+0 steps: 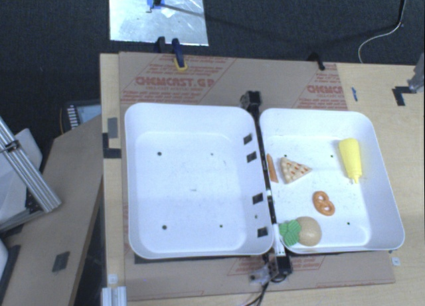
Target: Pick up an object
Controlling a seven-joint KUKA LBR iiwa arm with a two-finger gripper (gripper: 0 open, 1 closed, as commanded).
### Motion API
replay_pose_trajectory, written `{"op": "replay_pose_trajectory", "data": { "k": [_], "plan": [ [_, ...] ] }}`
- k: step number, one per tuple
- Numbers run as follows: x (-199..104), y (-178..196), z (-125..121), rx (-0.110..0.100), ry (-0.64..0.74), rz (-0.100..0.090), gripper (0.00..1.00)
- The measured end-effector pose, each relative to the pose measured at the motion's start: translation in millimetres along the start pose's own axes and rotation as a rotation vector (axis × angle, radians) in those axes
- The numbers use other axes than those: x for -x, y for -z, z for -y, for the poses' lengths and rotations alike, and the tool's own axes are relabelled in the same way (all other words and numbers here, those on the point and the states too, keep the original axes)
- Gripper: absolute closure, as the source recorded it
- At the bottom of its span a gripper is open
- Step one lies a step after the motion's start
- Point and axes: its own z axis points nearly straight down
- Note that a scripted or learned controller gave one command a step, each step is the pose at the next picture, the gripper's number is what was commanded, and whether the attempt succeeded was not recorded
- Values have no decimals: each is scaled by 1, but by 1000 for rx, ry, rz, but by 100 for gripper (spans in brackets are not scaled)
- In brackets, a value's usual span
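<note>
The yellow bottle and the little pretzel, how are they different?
The yellow bottle is long, solid and bright yellow; the pretzel is small, orange-brown and twisted with holes. The bottle lies near the right bin's right side; the pretzel lies nearer the middle. Both lie flat in the right bin.

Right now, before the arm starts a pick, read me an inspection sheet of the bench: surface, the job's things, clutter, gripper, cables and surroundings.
Surface: brown bench board with red lettering, bearing a left bin and a right bin, side by side and touching.
Job's things: all in the right bin: yellow bottle, pizza slice, pretzel, orange stick by the left wall, and a tan round piece with green leaf at the near left corner.
Clutter: black clips along the seam between the bins.
Gripper: nothing seen.
Cables: white cable at upper right; wires below the seam.
Surroundings: dark floor, shiny square plate behind the bench, metal frame rail at left.
</note>
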Motion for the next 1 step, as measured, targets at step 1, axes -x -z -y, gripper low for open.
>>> {"op": "replay_pose_trajectory", "data": {
  "k": [1],
  "plan": [
    [-12,53,54,-4,-1,-2,100]
  ]
}}
